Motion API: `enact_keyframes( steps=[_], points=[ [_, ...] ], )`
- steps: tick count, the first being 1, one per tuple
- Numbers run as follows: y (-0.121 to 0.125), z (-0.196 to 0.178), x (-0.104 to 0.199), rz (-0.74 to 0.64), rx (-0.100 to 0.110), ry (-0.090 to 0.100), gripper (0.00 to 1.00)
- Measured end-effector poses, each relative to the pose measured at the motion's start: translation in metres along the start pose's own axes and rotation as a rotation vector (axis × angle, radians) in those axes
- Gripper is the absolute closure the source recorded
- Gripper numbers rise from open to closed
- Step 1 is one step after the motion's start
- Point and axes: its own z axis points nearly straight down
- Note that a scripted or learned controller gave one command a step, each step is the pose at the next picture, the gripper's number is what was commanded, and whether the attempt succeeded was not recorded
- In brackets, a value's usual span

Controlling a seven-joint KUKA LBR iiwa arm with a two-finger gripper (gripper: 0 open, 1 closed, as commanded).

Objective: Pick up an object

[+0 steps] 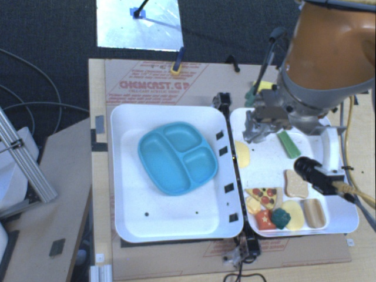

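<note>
One smooth blue three-compartment plastic tray (pixel 178 157).

The arm (pixel 332 46) is cut off by the top and right edges, and its bulk hides the back right corner of the right bin (pixel 346 219). The gripper (pixel 254 135) hangs over that bin's back left part; its fingers are too dark and blurred to read. A green piece (pixel 288 144) just right of the gripper is partly hidden under the wrist.
</note>
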Motion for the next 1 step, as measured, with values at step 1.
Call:
enact_keyframes(
  steps=[1],
  points=[
    [-0.0002,-0.0249,0.0424,-0.012,-0.006,0.004,1.0]
  ],
)
